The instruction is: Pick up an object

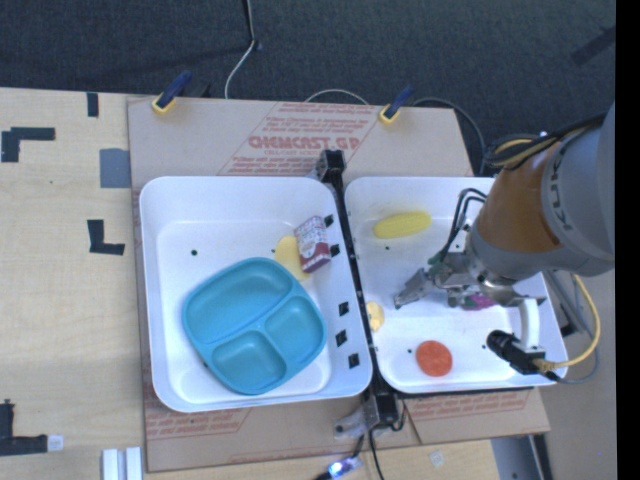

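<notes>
My gripper (416, 285) hangs low over the middle of the right bin (455, 193), its fingers pointing left and standing open with nothing between them. A yellow oblong piece (402, 225) lies toward the back of that bin, apart from the gripper. Near the bin's front wall rests a red-orange disc (434, 358). A small yellow piece (374, 315) sits by the divider between the bins, left of and below the fingertips.
The left bin (160, 268) holds a blue divided plate (255, 323), a small maroon-and-white carton (314, 243) and a yellow piece (289, 253) beside it. The arm's orange band (520, 208) and grey body cover the right bin's right side.
</notes>
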